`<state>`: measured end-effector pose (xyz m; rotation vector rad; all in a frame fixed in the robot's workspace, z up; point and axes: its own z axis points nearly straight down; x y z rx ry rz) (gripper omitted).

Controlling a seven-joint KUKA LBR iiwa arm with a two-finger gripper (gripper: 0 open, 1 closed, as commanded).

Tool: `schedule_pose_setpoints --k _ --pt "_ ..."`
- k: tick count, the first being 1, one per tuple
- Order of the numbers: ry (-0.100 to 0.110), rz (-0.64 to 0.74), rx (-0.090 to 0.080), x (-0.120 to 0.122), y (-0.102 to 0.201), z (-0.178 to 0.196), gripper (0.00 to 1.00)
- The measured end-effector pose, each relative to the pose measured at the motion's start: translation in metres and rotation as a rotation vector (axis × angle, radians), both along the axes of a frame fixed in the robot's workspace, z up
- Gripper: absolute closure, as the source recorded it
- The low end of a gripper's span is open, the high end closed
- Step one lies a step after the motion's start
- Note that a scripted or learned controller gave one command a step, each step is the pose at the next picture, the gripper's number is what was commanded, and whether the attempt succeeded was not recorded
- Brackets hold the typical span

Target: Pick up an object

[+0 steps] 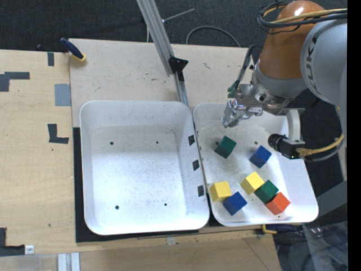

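Blocks sit in the right bin (307, 193), and the dark green block (225, 147) lies just below my gripper (232, 119). My gripper holds nothing right now. I should go straight down over that block, then squeeze its flat sides.

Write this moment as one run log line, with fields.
arm: over right bin | claw: above green cube, apart from it | held: nothing seen | left bin: no blocks

The claw (232, 119) hangs over the right bin (307, 193), just above a green cube (225, 147).
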<state>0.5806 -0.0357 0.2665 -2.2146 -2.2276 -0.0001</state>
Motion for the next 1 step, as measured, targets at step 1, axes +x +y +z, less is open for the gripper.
schedule_pose_setpoints --k 1 --pt "0.002 0.0 0.0 0.0183 0.0508 -0.0191 1.0"
